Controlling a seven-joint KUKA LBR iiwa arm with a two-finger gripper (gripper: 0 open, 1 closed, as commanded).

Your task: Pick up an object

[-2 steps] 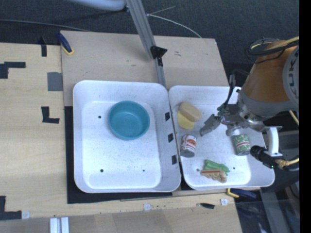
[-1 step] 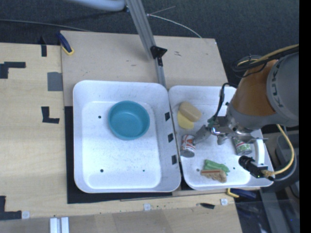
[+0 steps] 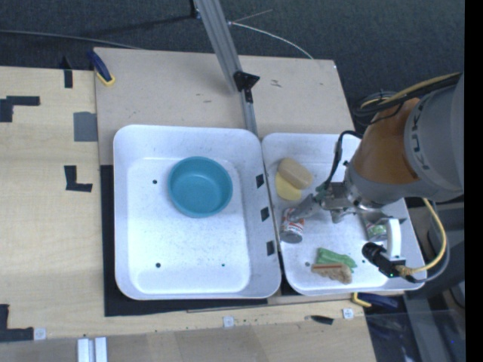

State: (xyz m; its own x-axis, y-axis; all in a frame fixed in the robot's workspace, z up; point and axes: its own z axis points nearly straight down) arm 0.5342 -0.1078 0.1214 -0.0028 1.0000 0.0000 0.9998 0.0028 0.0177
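In the right bin, my gripper hangs low over the middle, reaching in from the right under the orange wrist band. Just to its lower left lies a small red and silver can on its side, close to the gripper's tip. A yellow block rests at the bin's upper left, just left of the gripper. A green and tan object lies near the front of the bin. I see nothing held in the gripper.
A blue bowl sits in the left bin. A white and green item lies by the right bin's right wall, partly under the arm. A grey pole slants in from the top toward the bins' shared wall.
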